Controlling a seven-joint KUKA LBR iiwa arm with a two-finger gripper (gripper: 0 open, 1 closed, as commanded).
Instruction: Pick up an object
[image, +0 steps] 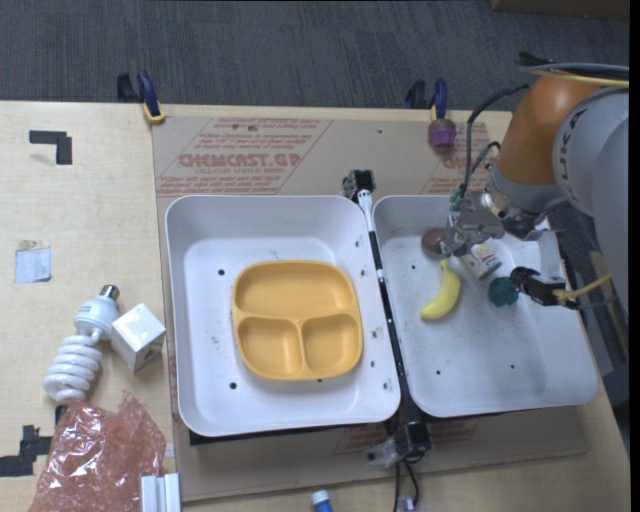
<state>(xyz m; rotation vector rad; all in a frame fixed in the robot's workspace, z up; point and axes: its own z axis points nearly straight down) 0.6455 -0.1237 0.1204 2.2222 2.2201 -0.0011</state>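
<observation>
In the right bin (500, 385) a yellow banana (441, 292) lies near the back left. Just behind it sits a small brown round object (433, 240). A small white box with coloured print (481, 262) lies to the banana's right, beside a dark green ball (502, 292). My gripper (462, 236) is low over the back of this bin, between the brown object and the white box, above the banana's upper tip. The grey arm with its orange band (540, 120) comes in from the upper right.
The left bin (200, 385) holds a yellow divided plate (297, 320). Left of the bins lie a spiral light bulb (80, 350), a white cube (138, 335) and crumpled pink plastic (95, 450). A purple object (442, 132) sits behind the right bin.
</observation>
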